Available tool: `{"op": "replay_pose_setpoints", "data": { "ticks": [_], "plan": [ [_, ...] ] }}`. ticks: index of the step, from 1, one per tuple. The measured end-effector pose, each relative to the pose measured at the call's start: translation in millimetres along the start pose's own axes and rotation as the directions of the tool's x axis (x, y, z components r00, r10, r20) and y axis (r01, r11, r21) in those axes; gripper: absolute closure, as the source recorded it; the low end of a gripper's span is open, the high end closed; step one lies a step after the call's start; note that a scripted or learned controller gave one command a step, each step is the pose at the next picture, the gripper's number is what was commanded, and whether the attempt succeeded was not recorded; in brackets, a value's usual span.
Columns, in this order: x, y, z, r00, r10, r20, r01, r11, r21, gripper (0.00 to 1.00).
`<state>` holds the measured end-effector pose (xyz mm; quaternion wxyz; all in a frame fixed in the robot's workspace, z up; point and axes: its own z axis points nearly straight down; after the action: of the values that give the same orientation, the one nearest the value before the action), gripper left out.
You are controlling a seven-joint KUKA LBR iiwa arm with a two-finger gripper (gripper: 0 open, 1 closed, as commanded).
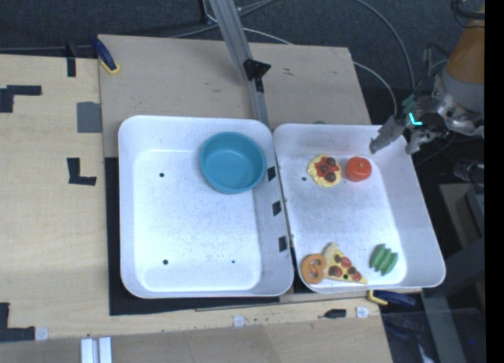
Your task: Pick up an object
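Observation:
The right bin (409, 196) holds a small round toy pizza (325, 171) and a red tomato (359, 168) near its far side. At its near edge lie a brown pretzel (313, 268), a pizza slice (345, 267) and a green vegetable piece (383, 259). A blue bowl (232, 162) sits in the left bin (150, 220) at the far right corner. My gripper (399, 139) hangs over the right bin's far right rim, up and right of the tomato. It is open with nothing between its fingers.
A slanted metal pole (236, 35) runs down to the gap between the bins. Cables (346, 7) arc across the dark floor behind the bench. A yellow-handled clamp (107, 61) sits at the board's far left corner.

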<state>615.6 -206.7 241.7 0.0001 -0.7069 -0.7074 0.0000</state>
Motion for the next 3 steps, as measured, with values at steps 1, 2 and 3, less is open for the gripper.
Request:
{"op": "replay_pose_setpoints", "data": {
  "ticks": [1, 2, 3],
  "plan": [
    [0.0, 0.0, 0.1, 1.0, 0.0, 0.0, 0.0, 1.0, 0.0, 0.0],
    [1.9, 0.2, 63.3, 1.0, 0.0, -0.001, 0.0, 1.0, 0.005, 0.0],
    [3.0, 2.1, 126.6, 1.0, 0.0, -0.001, 0.0, 1.0, 0.006, 0.0]
  ]
}}
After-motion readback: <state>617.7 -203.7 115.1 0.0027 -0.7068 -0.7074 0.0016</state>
